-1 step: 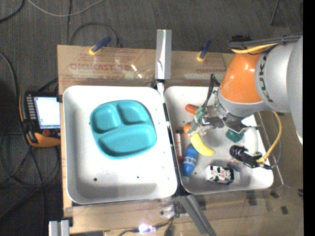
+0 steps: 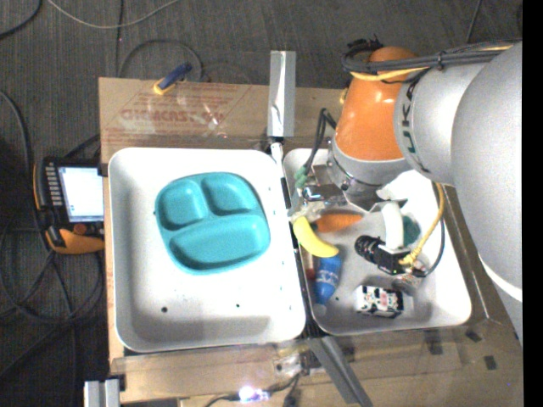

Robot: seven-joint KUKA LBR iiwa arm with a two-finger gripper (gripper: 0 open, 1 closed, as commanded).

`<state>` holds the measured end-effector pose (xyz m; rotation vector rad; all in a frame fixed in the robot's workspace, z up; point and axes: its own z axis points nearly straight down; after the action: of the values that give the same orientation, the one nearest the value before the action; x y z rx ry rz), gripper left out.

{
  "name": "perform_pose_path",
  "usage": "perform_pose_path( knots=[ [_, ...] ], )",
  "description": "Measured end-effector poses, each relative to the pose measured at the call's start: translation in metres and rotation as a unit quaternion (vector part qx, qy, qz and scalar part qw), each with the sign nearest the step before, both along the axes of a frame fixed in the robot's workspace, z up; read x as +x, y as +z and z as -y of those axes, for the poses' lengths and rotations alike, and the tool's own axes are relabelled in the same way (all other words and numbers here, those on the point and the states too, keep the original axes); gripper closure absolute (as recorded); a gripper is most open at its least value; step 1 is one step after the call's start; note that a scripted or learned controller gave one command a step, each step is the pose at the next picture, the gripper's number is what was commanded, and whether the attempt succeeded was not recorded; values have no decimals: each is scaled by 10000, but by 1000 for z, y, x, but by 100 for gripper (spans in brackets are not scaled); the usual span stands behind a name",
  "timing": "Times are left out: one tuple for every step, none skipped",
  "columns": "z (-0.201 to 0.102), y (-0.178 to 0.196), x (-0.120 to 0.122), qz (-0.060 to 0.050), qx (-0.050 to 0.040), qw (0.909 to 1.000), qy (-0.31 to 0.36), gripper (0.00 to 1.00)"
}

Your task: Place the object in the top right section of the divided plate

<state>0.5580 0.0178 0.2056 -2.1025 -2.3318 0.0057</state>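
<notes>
A teal divided plate lies in the left white bin, and all its sections are bare. My gripper hangs low over the top left of the right white bin, close to the wall between the bins. Just below it lie an orange, carrot-like object and a yellow banana. The wrist hides whether anything is held.
The right bin also holds a blue bottle, a small black-and-white item near the front, and a teal thing partly hidden by the arm. A cardboard sheet lies behind the left bin.
</notes>
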Motion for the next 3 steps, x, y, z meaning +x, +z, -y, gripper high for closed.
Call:
perform_pose_path(
  knots=[
    [21,-24,-14,-5,3,9960,-893,100],
    [-30,-22,-53,-9,-7,9961,-885,100],
    [-124,-33,16,-7,-19,9942,-1075,100]
  ],
)
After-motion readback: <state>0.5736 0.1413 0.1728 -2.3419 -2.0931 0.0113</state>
